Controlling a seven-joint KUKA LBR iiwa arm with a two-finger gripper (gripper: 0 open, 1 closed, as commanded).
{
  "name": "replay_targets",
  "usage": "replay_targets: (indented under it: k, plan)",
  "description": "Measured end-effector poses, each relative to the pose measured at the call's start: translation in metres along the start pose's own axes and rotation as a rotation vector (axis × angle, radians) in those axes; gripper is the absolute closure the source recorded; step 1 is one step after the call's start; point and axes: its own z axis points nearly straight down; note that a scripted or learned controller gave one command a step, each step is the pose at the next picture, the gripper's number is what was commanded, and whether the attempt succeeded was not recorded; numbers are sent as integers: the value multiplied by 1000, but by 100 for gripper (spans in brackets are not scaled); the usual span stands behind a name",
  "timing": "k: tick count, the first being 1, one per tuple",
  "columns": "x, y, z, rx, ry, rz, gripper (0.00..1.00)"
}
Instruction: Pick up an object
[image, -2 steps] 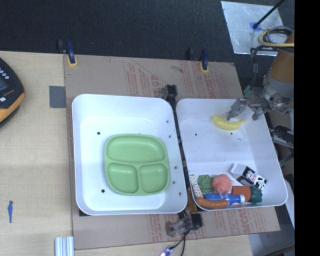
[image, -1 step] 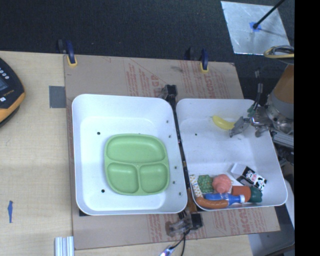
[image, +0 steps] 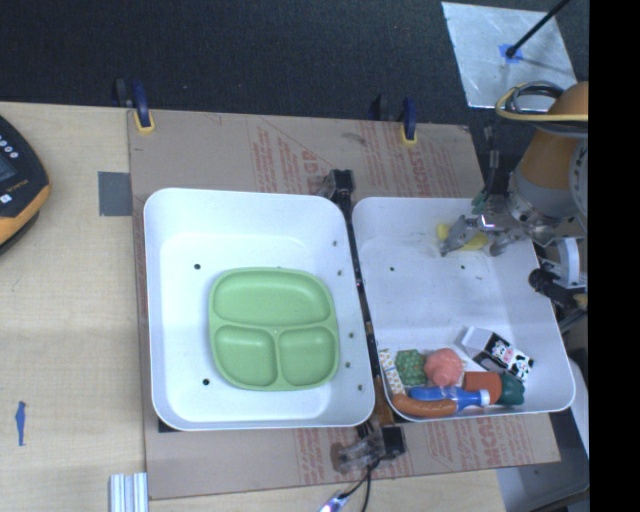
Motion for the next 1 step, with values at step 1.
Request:
replay_targets:
  k: [1]
  plan:
    - [41,2,-116,-7,-1,-1,0]
